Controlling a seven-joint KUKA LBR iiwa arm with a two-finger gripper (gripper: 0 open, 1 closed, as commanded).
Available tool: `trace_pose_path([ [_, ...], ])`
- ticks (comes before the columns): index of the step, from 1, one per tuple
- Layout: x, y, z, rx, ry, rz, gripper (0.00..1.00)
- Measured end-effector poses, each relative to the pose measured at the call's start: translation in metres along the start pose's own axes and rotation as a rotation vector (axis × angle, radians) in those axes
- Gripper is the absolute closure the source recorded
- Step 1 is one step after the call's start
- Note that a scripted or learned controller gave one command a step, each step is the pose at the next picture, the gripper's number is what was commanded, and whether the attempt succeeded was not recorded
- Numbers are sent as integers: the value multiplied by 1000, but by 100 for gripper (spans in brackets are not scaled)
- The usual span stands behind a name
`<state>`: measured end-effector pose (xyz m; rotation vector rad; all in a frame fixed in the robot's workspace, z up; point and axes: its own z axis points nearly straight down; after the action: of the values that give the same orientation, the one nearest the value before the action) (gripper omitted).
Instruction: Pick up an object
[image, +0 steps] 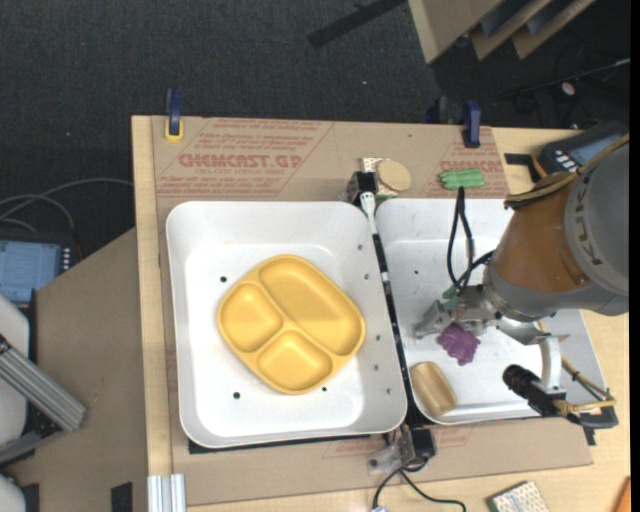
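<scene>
In the right bin (420, 250), a small purple lumpy object (460, 344) lies near the middle. A tan rounded object (432, 388) rests at the bin's front left corner. My gripper (447, 318) hangs low in this bin, just above and left of the purple object and touching or nearly touching its upper edge. Nothing is seen held in it. The grey arm with its orange band (540, 250) comes in from the right and covers the bin's right half.
The left bin (200, 240) holds a yellow three-compartment plate (290, 322) at its middle. A ridge (382, 280) divides the two bins. Green and blue clamps (462, 179) sit on the cardboard behind the bins.
</scene>
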<state>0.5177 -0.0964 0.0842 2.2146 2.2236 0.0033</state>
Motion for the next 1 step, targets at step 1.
trace_pose_path([
  [1,-15,25,0,0,-1,3,0],
])
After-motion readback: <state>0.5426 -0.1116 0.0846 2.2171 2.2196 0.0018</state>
